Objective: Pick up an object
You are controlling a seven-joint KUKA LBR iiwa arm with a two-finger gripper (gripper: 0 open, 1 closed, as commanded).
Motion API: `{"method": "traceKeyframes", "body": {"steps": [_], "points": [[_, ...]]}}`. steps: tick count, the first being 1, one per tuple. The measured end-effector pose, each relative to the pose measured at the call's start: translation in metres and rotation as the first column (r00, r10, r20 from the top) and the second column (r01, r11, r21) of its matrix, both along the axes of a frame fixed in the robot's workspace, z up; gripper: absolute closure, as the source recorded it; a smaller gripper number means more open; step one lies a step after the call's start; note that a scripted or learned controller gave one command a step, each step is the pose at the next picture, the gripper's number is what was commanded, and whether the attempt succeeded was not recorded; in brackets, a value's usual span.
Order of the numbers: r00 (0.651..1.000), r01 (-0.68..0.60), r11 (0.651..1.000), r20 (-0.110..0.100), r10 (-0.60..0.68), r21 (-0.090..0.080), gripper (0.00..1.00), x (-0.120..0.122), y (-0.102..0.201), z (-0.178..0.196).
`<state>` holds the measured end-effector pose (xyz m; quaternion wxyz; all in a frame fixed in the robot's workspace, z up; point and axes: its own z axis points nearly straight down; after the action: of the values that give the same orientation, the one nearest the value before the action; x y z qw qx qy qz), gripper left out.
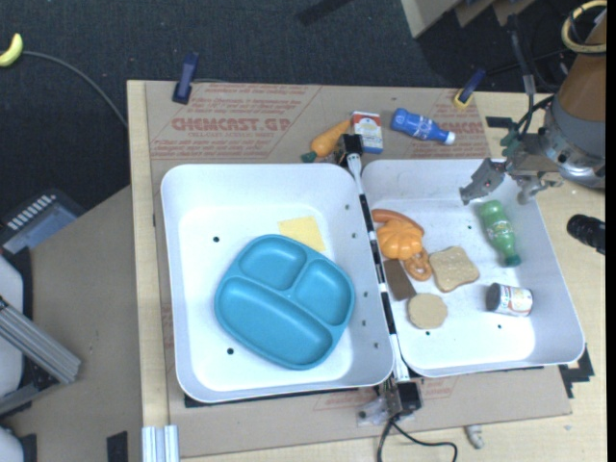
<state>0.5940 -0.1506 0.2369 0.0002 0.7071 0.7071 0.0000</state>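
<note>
My gripper (501,189) hangs over the far right corner of the right bin (558,287), open, with its two grey fingers (475,187) spread apart. Nothing is held between them. A green bottle (500,230) lies just in front of the fingertips, its top close beneath them. Further into the same bin lie an orange toy food piece (398,235), a slice of toast (453,268), a round cookie (426,311), a brown bar (397,279) and a small can (510,299).
The left bin (192,219) holds a blue divided plate (284,299) and a yellow cheese slice (304,229). Behind the bins on the bench lie a blue bottle (422,126), a small carton (367,131) and an orange item (331,139).
</note>
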Motion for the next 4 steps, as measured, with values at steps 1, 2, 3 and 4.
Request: {"method": "traceKeyframes", "body": {"steps": [1, 2, 3, 4], "points": [[1.000, 0.001, 1.000, 0.000, -0.001, -0.001, 0.00, -0.048, -0.038, -0.148], [1.000, 0.001, 1.000, 0.004, -0.001, -0.001, 0.00, -0.093, -0.038, -0.150], [1.000, 0.000, 1.000, 0.007, 0.000, 0.000, 0.00, -0.043, -0.011, -0.150], [1.000, -0.001, 1.000, 0.006, 0.001, -0.001, 0.00, 0.015, 0.015, -0.150]]}}
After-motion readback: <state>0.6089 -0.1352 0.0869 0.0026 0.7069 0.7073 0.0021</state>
